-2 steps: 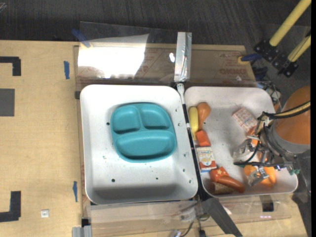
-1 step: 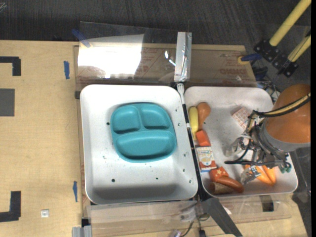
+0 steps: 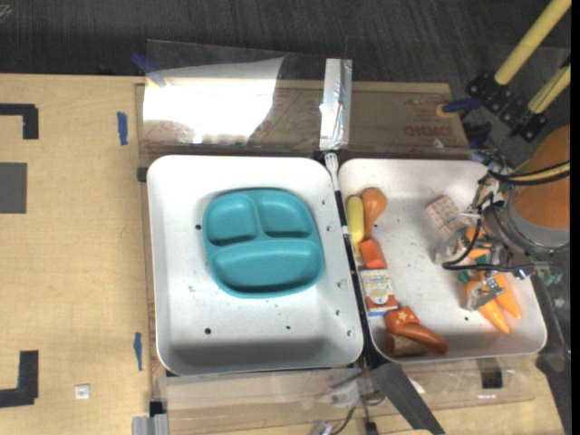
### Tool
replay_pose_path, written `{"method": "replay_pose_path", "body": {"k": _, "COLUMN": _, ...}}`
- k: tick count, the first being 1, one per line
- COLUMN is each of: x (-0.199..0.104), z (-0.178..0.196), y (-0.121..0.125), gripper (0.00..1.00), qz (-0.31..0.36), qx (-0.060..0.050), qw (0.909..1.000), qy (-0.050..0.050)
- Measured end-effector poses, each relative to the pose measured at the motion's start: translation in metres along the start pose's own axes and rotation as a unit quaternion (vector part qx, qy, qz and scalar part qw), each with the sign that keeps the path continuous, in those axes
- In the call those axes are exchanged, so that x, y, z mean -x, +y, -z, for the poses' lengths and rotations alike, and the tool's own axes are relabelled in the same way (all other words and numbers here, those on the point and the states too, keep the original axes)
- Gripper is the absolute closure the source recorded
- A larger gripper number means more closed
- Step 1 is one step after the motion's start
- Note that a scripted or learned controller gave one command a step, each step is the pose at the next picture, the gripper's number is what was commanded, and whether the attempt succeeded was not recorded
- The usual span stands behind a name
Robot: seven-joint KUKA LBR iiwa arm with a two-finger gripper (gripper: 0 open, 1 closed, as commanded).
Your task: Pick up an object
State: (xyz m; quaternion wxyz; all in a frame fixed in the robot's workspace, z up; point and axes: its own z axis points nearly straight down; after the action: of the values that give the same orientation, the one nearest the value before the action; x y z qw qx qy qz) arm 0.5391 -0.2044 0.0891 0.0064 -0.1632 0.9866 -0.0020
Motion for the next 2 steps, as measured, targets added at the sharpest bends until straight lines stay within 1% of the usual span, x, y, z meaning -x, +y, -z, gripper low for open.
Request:
{"method": "replay_pose_path", "body": {"k": 1, "x": 0.012, "z": 0.000, "y": 0.004, "gripper": 0.00, "qz": -0.036, "qx": 0.000, "qw": 0.9994, "qy": 0.000}}
{"method": "replay_pose_path", "body": {"k": 2, "x": -0.005, "z": 0.000, "y": -0.004, "gripper": 0.00, "qz": -0.028, "qx": 0.001, "qw": 0.9996, "qy": 0.001}}
